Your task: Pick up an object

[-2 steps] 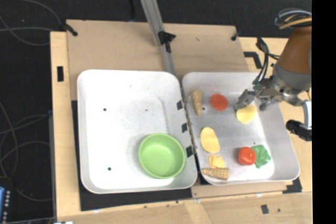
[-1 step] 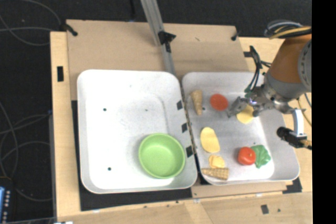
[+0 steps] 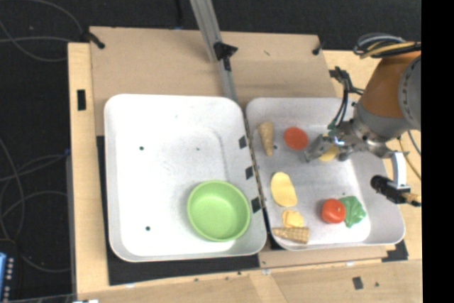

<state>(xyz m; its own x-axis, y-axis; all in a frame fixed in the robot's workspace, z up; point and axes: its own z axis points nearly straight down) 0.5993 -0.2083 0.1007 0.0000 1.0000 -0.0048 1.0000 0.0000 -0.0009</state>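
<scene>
The hand [image 3: 323, 150] is low over the right bin [image 3: 369, 230], near its upper middle, at a small yellow object [image 3: 328, 155] that peeks out just beneath it. Whether the hand is released or clenched I cannot tell, and nothing shows clearly that the yellow piece is held.

This looks like the grasp attempt itself. To do it well, the hand should be centred on the yellow piece and low enough to close around its sides rather than skid over the top. It should then lift straight up, clear of the red round object [image 3: 296, 138] lying just to its left.

Further out in the same bin lie a tan cone-shaped item [image 3: 267, 137] by the left wall, a yellow oval piece [image 3: 284, 189] below it, and a waffle-like piece [image 3: 294, 227] at the lower rim. A red tomato-like object [image 3: 332, 211] touches a green leafy one [image 3: 353, 211].

The left bin [image 3: 156, 131] holds a green bowl [image 3: 218, 210] in its lower right corner. Both bins sit side by side on the surface [image 3: 277, 60].
</scene>
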